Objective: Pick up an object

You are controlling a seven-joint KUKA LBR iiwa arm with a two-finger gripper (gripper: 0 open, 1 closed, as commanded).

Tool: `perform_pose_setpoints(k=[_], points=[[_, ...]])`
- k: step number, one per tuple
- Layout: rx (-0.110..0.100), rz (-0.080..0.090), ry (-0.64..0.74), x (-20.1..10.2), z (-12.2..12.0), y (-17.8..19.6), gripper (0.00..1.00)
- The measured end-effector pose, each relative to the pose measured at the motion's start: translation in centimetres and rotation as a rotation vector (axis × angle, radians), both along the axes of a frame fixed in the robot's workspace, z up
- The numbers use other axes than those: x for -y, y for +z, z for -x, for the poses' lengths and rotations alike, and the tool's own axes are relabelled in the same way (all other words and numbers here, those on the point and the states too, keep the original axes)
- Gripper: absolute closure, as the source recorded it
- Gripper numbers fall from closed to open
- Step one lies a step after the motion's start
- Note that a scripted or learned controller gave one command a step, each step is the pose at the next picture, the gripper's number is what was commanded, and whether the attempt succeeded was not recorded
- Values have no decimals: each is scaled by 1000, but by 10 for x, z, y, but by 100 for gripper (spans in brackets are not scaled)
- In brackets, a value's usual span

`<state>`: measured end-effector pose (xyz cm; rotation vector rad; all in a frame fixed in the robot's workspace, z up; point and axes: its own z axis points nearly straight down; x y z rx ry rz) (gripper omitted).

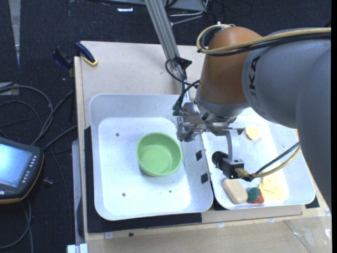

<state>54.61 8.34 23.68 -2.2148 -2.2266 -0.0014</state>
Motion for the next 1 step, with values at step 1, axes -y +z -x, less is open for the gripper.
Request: perform_pose_setpoints(k=[1], points=[[0, 1, -5, 3, 0, 0, 0]])
